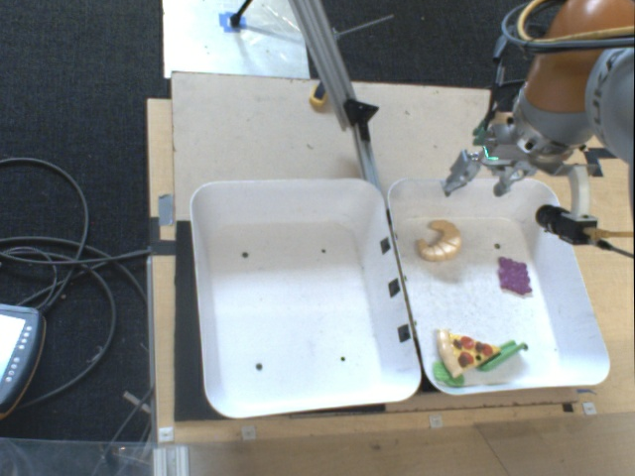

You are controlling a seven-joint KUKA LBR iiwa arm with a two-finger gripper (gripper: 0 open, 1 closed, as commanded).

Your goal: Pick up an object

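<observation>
While the tool (484,175) hangs spread and empty above the right bin (575,305), the croissant (439,241) lies ungrasped; picking remains.

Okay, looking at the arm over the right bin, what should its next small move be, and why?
Probably lower the gripper toward the croissant. The open gripper hangs above the far rim of the right bin, holding nothing, and the croissant is the nearest item, lying apart from the purple piece and pizza slice.

Grey robot arm (605,97) topped by a round orange band, yellow and black cables looped above, small silver end effector (485,177) with a tiny green light
</observation>
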